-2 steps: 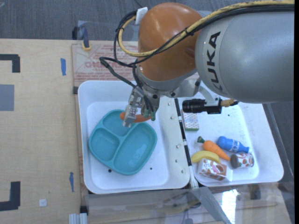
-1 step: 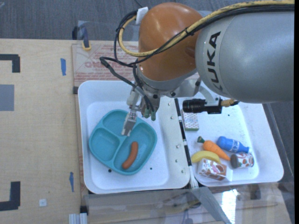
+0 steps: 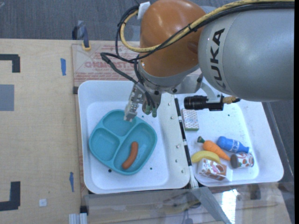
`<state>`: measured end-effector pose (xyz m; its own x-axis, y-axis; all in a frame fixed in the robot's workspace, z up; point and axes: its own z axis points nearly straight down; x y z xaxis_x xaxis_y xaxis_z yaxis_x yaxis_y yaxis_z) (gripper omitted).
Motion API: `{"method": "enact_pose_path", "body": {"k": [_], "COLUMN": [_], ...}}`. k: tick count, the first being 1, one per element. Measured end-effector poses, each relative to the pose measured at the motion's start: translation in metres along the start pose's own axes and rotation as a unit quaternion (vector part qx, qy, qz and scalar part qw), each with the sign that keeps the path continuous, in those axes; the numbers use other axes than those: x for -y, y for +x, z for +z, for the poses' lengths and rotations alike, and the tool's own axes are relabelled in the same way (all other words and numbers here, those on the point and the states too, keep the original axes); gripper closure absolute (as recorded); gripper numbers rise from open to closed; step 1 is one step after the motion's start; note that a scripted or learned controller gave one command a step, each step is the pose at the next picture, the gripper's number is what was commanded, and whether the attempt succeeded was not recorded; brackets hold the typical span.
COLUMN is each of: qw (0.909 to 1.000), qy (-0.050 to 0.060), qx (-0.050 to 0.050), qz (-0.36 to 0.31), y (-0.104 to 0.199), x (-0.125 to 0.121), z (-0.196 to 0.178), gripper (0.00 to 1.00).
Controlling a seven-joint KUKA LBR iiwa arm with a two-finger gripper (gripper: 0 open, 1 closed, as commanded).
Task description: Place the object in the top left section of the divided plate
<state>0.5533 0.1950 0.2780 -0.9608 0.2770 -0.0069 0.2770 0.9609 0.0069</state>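
A light blue divided plate lies in the left white bin. An orange-brown sausage rests in the plate's lower right section, lying lengthwise. My gripper hangs over the plate's upper rim, just above its top section. Its fingers stand apart, open, and nothing is between them. The orange wrist and grey arm hide the back of both bins.
The right bin holds a striped sponge, a carrot, a banana, a blue bottle, a small can and a box. A white divider separates the bins. Wooden bench lies to the left.
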Motion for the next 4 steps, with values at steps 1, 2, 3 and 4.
{"method": "enact_pose_path", "body": {"k": [1,2,3,4], "qw": [0.9696,0.9698,0.9703,0.9704], "qy": [0.001,0.001,-0.001,-0.001], "qx": [-0.003,-0.003,0.0,0.0], "qz": [-0.245,-0.244,-0.242,-0.242], "y": [0.052,0.051,0.049,0.049], "x": [0.016,0.016,0.016,0.016], "z": [0.022,0.022,0.01,0.01], "gripper": [1.0,0.0,1.0,0.0]}}
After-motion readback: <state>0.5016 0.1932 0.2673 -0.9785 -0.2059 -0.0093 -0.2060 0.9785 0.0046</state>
